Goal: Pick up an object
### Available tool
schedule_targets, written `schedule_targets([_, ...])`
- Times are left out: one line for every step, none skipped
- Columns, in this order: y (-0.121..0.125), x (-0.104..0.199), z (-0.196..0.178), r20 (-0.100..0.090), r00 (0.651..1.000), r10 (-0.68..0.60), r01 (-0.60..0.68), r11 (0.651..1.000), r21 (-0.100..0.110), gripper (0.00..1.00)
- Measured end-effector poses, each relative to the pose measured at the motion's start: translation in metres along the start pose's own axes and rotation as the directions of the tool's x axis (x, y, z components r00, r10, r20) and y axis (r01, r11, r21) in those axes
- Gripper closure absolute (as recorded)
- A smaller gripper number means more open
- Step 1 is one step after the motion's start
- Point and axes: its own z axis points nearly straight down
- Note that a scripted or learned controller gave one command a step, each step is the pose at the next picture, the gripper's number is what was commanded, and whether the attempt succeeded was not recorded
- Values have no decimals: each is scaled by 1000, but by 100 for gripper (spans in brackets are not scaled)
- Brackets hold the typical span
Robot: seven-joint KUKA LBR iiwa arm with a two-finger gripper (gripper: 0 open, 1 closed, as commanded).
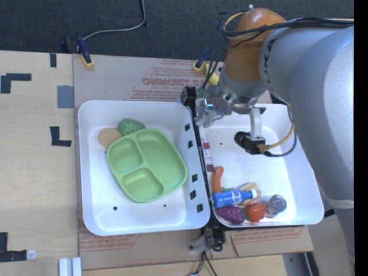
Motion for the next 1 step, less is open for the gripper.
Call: schedule_targets([0, -1, 0, 1, 1000, 1, -1, 1000, 0, 0])
